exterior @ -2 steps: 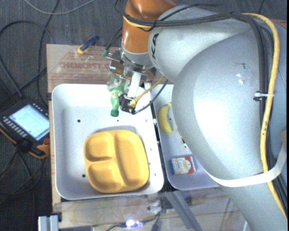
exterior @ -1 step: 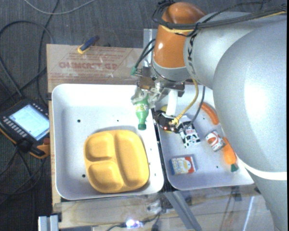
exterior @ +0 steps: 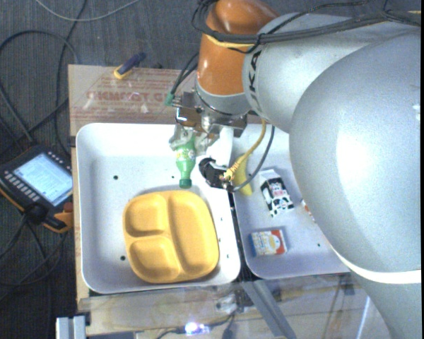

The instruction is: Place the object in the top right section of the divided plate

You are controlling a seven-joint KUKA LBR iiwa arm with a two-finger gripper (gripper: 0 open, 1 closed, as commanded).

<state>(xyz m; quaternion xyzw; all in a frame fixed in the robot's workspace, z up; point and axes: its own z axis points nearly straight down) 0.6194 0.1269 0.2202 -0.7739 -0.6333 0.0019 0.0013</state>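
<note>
You'll find the gripper (exterior: 189, 141) hanging over the left bin (exterior: 99, 189), its fingers clamped on a green bottle (exterior: 184, 162) that points down just above the yellow divided plate (exterior: 171, 235). The pickup looks done; lowering it into the top right section and letting go remain.

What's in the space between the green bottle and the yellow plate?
Nothing: in the camera view, bare white bin floor separates the green bottle from the yellow divided plate.
</note>
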